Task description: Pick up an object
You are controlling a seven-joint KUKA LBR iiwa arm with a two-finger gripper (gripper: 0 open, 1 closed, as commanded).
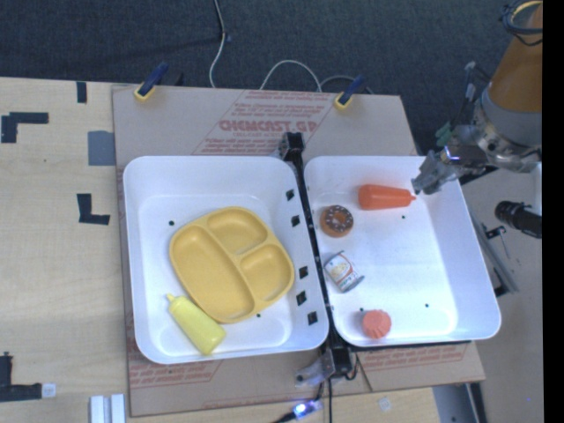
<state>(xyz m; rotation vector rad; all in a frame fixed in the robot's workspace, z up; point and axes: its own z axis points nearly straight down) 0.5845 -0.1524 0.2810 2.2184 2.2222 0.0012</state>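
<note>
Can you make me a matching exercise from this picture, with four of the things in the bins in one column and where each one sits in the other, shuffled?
Things:
1. yellow three-compartment plastic tray
2. yellow squeeze bottle
3. orange toy carrot
4. brown ring-shaped doughnut

Places:
A. right bin, far side, beside the gripper
B. left bin, near corner
C. right bin, close to the divider
D. left bin, middle

Pairs: 1-D, 2-B, 3-A, 4-C
</note>
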